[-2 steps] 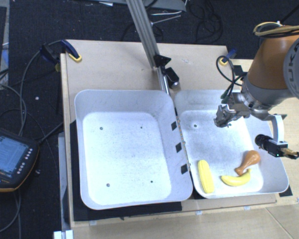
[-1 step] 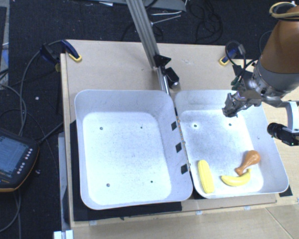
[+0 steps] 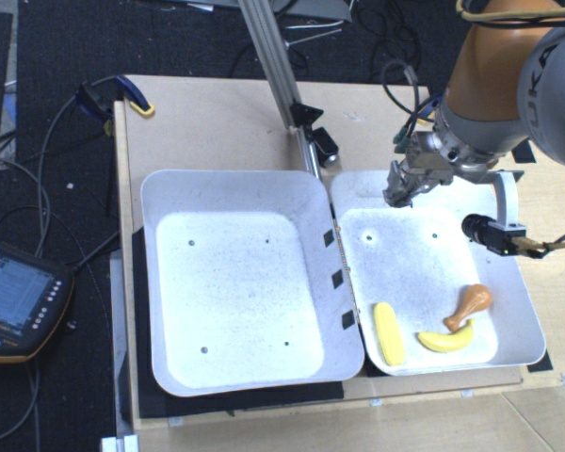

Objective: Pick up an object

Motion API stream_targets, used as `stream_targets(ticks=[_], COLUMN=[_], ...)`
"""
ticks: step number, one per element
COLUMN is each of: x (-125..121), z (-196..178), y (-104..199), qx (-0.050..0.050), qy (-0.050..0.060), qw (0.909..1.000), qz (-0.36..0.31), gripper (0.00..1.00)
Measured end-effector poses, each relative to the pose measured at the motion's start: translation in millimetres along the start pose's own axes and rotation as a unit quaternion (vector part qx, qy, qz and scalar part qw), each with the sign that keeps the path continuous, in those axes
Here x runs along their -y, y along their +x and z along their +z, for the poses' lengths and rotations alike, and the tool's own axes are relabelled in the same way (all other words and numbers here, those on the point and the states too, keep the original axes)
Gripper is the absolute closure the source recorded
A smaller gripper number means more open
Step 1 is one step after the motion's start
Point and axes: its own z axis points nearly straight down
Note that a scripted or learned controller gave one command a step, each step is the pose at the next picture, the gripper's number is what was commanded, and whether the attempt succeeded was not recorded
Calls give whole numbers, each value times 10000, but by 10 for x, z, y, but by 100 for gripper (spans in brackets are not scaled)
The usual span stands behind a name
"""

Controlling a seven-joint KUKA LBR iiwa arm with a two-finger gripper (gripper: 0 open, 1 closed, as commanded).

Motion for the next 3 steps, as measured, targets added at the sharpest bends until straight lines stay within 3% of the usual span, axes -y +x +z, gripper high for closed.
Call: stream_targets(ticks=[2,3], x=[-327,-474], z=[34,290], y=[899,1400], qx=[1,2], qy=[3,14], qw=[10000,10000], qz=[4,5], gripper=[100,100])
